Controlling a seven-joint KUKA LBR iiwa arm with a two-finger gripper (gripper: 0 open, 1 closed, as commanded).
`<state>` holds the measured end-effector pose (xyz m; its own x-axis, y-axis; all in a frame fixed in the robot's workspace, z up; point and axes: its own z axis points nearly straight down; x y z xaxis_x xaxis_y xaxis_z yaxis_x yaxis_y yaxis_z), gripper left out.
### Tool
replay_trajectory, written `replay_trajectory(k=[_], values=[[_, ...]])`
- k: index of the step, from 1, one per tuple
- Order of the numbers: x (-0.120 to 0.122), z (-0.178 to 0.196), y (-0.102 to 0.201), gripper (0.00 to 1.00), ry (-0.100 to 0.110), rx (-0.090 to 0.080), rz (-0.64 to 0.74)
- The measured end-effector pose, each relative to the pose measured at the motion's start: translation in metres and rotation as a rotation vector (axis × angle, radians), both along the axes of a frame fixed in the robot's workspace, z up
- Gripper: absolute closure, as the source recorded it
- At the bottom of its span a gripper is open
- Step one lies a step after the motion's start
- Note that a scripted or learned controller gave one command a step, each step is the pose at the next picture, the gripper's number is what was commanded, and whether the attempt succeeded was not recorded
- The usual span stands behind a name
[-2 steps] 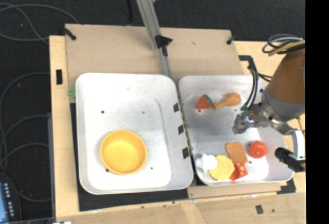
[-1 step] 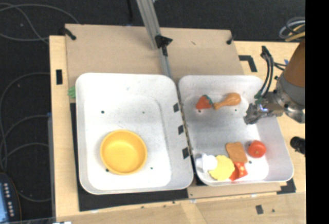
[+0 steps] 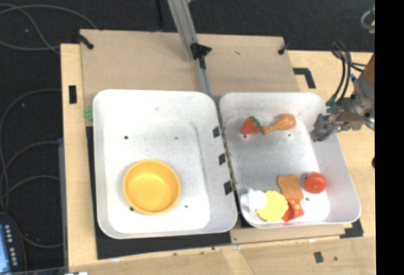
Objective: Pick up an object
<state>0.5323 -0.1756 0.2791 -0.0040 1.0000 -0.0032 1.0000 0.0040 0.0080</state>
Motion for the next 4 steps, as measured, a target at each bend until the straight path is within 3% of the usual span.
replay_trajectory(k=[4], values=[[0.012,-0.009,0.201,1.0,0.007,0.003,-0.001]])
